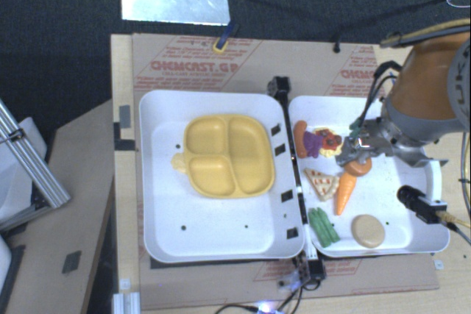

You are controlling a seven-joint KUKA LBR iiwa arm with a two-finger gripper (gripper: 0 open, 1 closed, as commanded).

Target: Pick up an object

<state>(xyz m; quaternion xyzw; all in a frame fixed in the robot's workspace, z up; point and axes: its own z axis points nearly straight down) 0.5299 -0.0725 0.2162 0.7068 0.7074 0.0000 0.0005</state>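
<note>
The fingers (352, 153) hang low over the right bin (412, 239), at the thick top end of a toy carrot (346, 187); whether they are apart, together or clamped on anything cannot be told, since the metal parts blur into the toys under them. The carrot lies on the bin floor with its point aimed toward the near edge. Just left of the fingers sits a cluster of purple grapes (314, 143) with a small red and yellow piece (329, 136) touching it, and left of those a sausage (300, 138) lies lengthwise along the bin's left wall. A sandwich wedge (321, 182) rests just beside the carrot, on its left. Nearer the front wall lie a green bean pod (322, 225) and, to its right, a round tan biscuit (368, 230), the two apart from each other.

Above the fingers the grey wrist rises into the orange band of the arm (434, 84), which comes in from the right, with cables looping over it. A black part (417, 203) sticks out over the bin's right side.

The left bin (158, 232) holds a yellow divided plate (224, 156), lying flat near its middle. Both bins rest on a cardboard sheet (191, 64) on the worktop (81, 180).
</note>
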